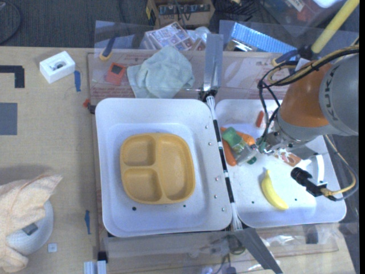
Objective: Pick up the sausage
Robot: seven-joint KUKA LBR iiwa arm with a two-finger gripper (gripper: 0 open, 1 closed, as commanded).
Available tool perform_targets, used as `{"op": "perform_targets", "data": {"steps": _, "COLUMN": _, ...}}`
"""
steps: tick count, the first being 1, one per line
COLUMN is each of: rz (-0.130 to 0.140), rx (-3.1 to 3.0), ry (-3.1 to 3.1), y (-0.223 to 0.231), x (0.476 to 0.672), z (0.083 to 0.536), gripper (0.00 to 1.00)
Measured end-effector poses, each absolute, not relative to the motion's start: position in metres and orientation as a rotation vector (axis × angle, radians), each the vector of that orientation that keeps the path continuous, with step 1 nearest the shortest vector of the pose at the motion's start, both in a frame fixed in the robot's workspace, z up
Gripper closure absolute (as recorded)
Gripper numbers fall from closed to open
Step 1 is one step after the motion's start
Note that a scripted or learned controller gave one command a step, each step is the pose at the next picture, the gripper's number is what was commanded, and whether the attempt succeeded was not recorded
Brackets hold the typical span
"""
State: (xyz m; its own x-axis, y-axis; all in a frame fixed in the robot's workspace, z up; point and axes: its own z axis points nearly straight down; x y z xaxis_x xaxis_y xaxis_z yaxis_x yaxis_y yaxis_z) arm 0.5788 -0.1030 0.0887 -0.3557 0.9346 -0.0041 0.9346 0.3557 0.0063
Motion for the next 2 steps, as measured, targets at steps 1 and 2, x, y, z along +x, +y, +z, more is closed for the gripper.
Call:
{"op": "perform_targets", "data": {"steps": 1, "rz": 0.001, "rx": 1.66, "ry": 2.662, "y": -0.154, "x": 0.63, "z": 0.164, "gripper": 0.0}}
{"op": "perform_targets", "data": {"steps": 2, "rz": -0.001, "rx": 1.735, "ry": 2.611, "y": -0.142, "x": 0.657, "z": 0.115, "gripper": 0.0}}
